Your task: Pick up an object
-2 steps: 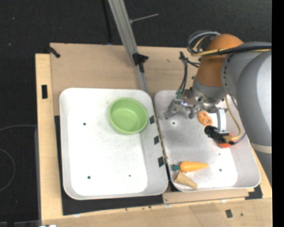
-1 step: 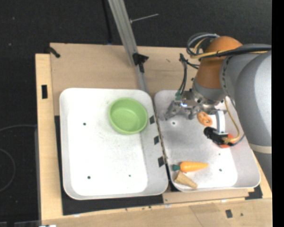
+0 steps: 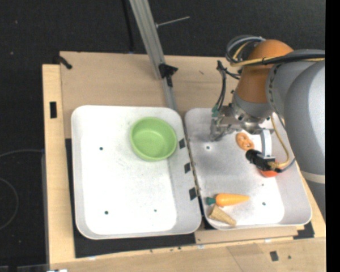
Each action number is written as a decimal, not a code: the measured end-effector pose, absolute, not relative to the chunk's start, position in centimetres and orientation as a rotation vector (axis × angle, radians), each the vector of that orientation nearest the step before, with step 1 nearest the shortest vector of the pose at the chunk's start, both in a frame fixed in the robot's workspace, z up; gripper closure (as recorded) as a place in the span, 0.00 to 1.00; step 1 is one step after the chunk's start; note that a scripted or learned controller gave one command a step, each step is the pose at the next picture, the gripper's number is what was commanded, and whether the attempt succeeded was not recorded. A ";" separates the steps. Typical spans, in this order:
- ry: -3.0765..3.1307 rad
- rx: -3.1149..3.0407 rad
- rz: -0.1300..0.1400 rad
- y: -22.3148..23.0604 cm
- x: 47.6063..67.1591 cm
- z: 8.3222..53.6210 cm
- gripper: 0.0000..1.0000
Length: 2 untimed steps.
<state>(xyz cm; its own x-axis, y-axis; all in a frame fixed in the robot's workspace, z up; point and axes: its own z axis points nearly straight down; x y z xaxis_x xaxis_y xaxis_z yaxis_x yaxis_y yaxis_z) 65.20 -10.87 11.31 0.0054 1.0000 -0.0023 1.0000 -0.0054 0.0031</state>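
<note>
My gripper (image 3: 216, 131) hangs low over the far left corner of the right bin (image 3: 238, 180), with nothing visible under it. Just right of it, close beside the wrist, lies a small orange ring-shaped piece (image 3: 243, 140). An orange carrot (image 3: 231, 199) lies near the bin's front edge, with a tan wedge (image 3: 222, 215) just in front of it. A small red-orange piece (image 3: 269, 173) sits toward the bin's right side. In the left bin (image 3: 102, 197), a green bowl (image 3: 153, 139) stands upright at the far right.
A grey metal post (image 3: 150, 35) slants up from the bench behind the bins. The two bins meet at a ridge (image 3: 190, 169) close to the left of my gripper. The arm's bulk covers the right bin's far right corner.
</note>
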 end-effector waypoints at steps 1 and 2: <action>2.216 2.224 0.002 -11.3 65.4 15.5 1.00; 2.211 2.225 0.006 -11.6 65.1 20.0 1.00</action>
<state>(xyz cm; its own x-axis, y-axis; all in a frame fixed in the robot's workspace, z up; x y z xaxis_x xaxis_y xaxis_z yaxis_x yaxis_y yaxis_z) 65.13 -11.64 19.97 0.0065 1.0000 -0.0009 1.0000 -0.0064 0.0064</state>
